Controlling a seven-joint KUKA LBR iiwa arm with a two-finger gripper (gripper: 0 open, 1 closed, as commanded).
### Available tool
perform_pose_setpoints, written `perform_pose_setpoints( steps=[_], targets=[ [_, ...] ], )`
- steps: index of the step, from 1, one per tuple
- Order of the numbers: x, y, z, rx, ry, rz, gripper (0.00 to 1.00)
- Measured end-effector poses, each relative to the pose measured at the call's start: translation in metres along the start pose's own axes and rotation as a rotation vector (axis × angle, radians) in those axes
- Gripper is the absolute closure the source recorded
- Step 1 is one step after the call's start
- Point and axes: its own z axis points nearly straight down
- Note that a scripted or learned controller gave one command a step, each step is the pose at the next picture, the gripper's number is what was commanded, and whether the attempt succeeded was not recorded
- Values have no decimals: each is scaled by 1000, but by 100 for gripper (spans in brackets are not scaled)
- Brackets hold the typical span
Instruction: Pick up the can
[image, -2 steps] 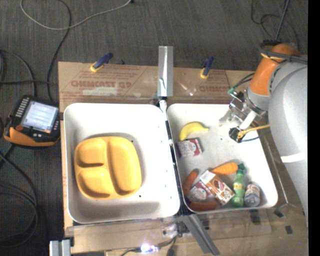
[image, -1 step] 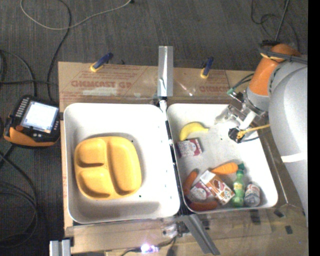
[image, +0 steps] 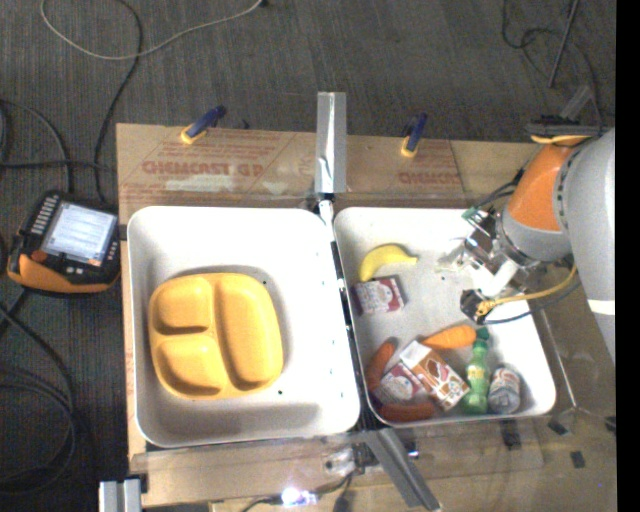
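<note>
Couldn't tell whether the gripper (image: 480, 250) was open or closed from where I stood. It hung over the far-right part of the right bin (image: 425, 298), w/ the orange-banded arm behind it. The can (image: 505, 390) lay well apart from it, in that bin's near-right corner, just beside a green bottle (image: 479, 372) on its left. Next along: a red-and-white carton (image: 432, 378), a carrot (image: 450, 337) above it, and a reddish sausage (image: 380, 362). Banana (image: 385, 260) & a small red box (image: 378, 297) sat nr the divider. The left bin (image: 200, 238) held a yellow divided plate (image: 215, 333).
</note>
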Motion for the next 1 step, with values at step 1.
perform_pose_setpoints(
  steps=[1],
  targets=[
    [44, 35, 6, 26, -37, 128, 0]
  ],
)
